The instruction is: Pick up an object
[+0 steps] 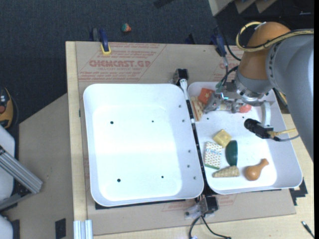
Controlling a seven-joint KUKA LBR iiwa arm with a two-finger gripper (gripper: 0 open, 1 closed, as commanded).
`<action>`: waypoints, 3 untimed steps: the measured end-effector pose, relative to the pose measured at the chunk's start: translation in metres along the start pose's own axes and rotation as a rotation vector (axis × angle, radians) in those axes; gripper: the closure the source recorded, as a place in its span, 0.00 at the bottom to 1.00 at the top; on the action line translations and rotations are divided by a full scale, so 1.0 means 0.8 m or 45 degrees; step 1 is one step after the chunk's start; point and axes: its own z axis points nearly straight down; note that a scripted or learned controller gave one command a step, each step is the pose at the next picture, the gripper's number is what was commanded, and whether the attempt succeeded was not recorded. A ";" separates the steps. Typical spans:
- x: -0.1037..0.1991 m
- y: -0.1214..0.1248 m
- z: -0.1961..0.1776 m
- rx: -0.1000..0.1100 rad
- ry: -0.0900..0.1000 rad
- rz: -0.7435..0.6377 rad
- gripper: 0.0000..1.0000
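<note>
The right bin (286, 156) serves as landmark. The left bin (139, 143) sits touching its left wall. Inside it, toward the near edge, lie a block (222, 136), a patterned pouch (214, 156), an oval piece (232, 152), a cone (226, 172) and a gourd (255, 170).

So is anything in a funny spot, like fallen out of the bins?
Yes. A small orange and green object lies on the dark floor beyond the bench, away from both bins. The other things, like the green object and the brown gourd-shaped toy, sit in the right bin.
</note>
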 end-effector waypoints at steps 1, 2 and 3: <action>-0.002 -0.001 -0.014 -0.001 0.000 0.003 1.00; 0.100 0.022 -0.146 -0.021 0.003 -0.008 1.00; 0.154 0.020 -0.177 -0.015 0.003 -0.004 1.00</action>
